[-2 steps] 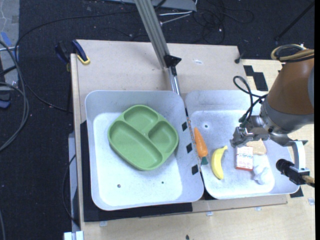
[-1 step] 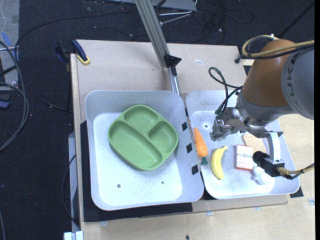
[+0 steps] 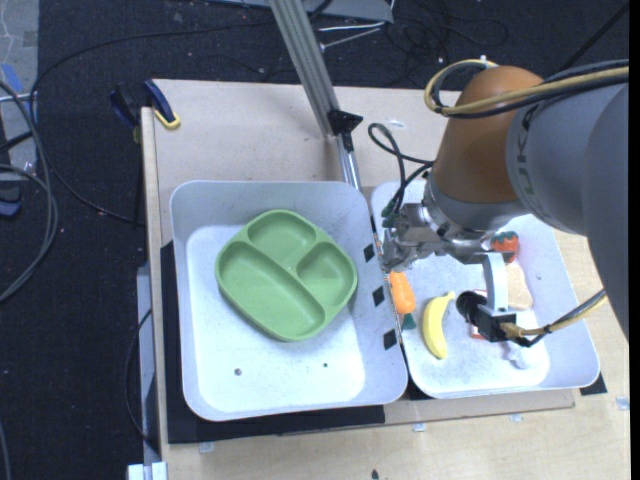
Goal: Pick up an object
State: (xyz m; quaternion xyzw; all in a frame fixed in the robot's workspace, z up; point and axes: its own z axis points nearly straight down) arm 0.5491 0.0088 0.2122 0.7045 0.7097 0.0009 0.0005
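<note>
Claw (image 3: 398, 260) just above orange carrot (image 3: 401, 293) in right bin (image 3: 570, 373), grip state unclear.

Illumination is even and diffuse from overhead. The 2 white bins (image 3: 200, 368) read bright, close to overexposed, with faint grain. Shadows are soft and short beneath the green plate (image 3: 287, 273). The dark floor (image 3: 70, 168) loses detail. The arm (image 3: 540, 138) appears slightly soft. Overall sharpness is moderate.
</note>
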